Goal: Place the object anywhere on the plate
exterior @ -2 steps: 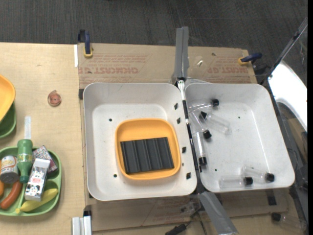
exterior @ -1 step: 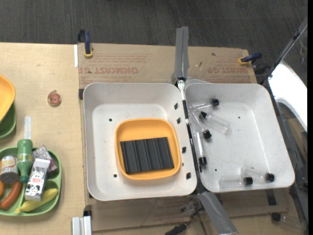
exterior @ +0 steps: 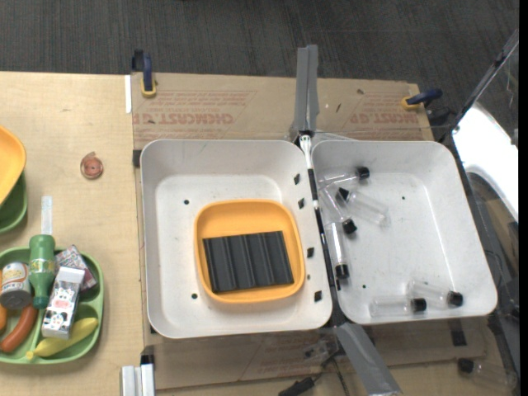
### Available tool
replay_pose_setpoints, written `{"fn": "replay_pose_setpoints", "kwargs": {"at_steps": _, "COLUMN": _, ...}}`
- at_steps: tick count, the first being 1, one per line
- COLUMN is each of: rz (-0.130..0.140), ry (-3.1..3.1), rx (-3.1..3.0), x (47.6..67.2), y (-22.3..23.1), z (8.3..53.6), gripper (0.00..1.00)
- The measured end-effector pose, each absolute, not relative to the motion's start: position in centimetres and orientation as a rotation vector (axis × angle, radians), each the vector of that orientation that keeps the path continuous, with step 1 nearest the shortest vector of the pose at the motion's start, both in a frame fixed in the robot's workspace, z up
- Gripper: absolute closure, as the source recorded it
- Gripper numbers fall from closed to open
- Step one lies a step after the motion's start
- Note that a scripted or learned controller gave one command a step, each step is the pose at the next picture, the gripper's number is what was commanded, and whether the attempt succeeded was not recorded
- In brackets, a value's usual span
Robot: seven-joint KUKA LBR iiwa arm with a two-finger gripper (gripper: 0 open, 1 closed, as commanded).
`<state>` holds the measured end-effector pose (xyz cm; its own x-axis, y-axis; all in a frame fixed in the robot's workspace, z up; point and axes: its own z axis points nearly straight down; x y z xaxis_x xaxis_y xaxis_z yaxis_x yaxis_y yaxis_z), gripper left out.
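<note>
An orange plate (exterior: pixel 247 213) is sitting in the middle of the left white bin (exterior: pixel 157 221), and a black ribbed block (exterior: pixel 247 261) is lying flat on it. The block is covering most of the plate's floor, with its ridges running front to back. Whether the claw is released or clenched cannot be told here, so places are being given by the bins.

The right white bin (exterior: pixel 445 221) is touching the left one along their shared edge. It is holding several clear tubes with black caps: a cluster of tubes (exterior: pixel 351 200) is lying near that shared edge, and two more tubes (exterior: pixel 421 304) are resting by the near wall.

Both bins are sitting on a sheet of cardboard (exterior: pixel 223 110) that blue clamps (exterior: pixel 144 73) are pinning at the far corners. Well to the left, a green tray (exterior: pixel 49 304) of toy food is standing on the wooden bench (exterior: pixel 66 114), with a small pink disc (exterior: pixel 92 166) lying beyond it.
</note>
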<state>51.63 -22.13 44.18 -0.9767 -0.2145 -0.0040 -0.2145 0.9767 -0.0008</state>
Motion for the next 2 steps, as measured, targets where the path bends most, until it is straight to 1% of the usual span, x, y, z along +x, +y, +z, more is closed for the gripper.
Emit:
{"fn": "replay_pose_setpoints", "kwargs": {"at_steps": 1, "rz": -0.001, "ry": 2.974, "rx": -0.999, "x": 51.9, "y": -22.2, "z": 44.2, "gripper": 0.0}}
{"fn": "replay_pose_setpoints", "kwargs": {"at_steps": 2, "rz": 0.001, "ry": 2.699, "rx": -1.601, "x": 50.1, "y": -22.2, "z": 44.2, "gripper": 0.0}}
